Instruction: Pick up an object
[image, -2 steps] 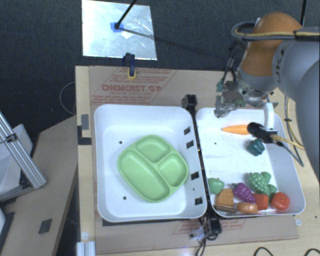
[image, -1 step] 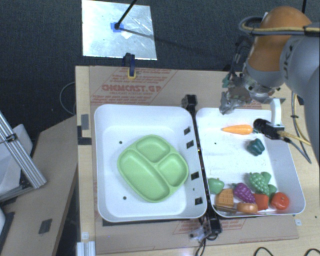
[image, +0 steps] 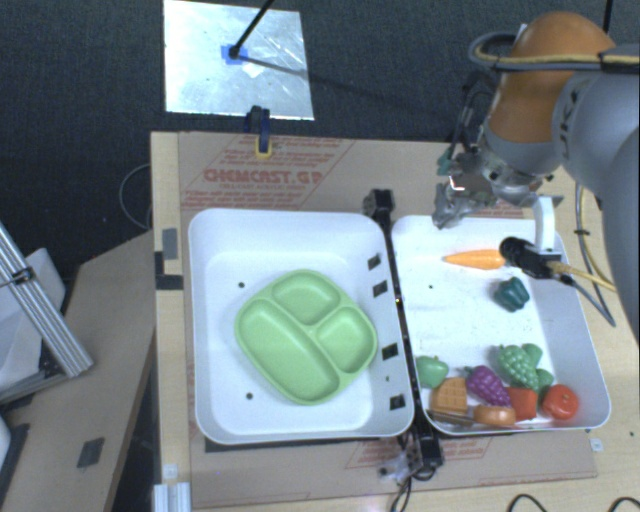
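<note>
A heap of toy food (image: 495, 385), grapes and a tomato among them, crowds the lower right of the frame in the right bin (image: 590, 345). Above it lie a green pepper (image: 512, 293) and an orange carrot (image: 475, 259). The gripper (image: 450, 212) hangs over the bin's upper edge, above the carrot; I cannot tell its pincer's state. This looks like the approach: next it must descend onto a piece. The green plate (image: 305, 335) sits lower left.

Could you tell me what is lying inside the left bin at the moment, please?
Inside the left bin lies one light green divided plate with three compartments, which hold nothing. Whatever part of the bin floor is beneath the plate is covered and cannot be seen.
</note>
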